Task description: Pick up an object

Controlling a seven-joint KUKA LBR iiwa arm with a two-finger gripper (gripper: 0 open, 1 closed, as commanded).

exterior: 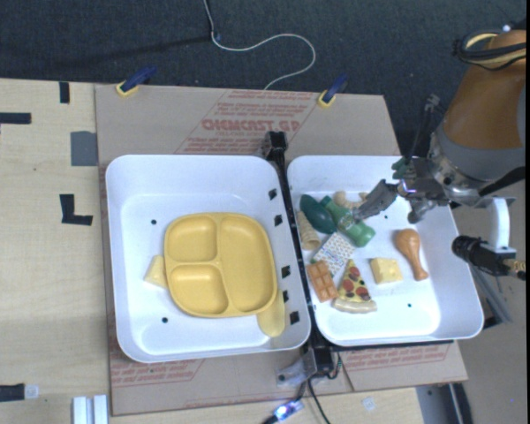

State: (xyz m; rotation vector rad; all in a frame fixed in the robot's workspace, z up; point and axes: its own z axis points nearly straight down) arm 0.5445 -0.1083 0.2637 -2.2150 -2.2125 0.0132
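Left bin (124, 237): yellow divided plate (221, 263) | right bin (442, 316): green bottle (336, 219), waffle (335, 251), pizza slice (354, 288), cheese cube (387, 270), drumstick (412, 251) | pincer (377, 200) over the bottle, grip state unclear

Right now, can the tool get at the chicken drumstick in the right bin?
Probably yes. The drumstick lies alone on bare bin floor, apart from the cheese wedge, and the tool hangs just up and left of it, nothing between.
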